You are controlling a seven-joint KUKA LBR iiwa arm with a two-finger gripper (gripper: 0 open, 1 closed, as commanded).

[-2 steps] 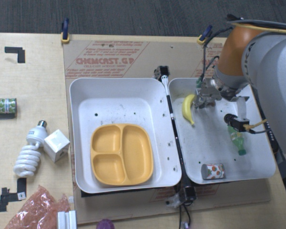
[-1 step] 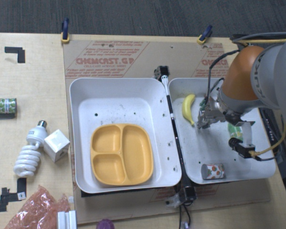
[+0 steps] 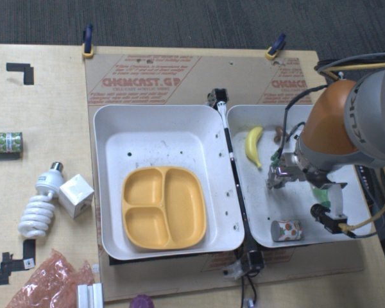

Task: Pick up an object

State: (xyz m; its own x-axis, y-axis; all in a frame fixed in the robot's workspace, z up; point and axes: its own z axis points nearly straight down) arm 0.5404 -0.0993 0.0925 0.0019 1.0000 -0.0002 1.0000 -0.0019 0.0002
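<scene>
Two white bins sit on the bench; in the right bin, the gripper hovers near a banana.

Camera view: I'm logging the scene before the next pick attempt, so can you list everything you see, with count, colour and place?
bins: two, white, side by side on the bench
divided plate: one, yellow, in the left bin
banana: one, yellow, upper left of the right bin
small can: one, patterned with red, lying near the front of the right bin
light bulb: one, white spiral, on the bench left of the bins
small box: one, white, beside the bulb
green can: one, far left of the bench
pink crumpled bag: one, bottom left
clamps: two, blue and yellow, on the board's back edge
arm: one, grey with an orange band, over the right bin
tool: one, metallic, low in the right bin below the banana
</scene>
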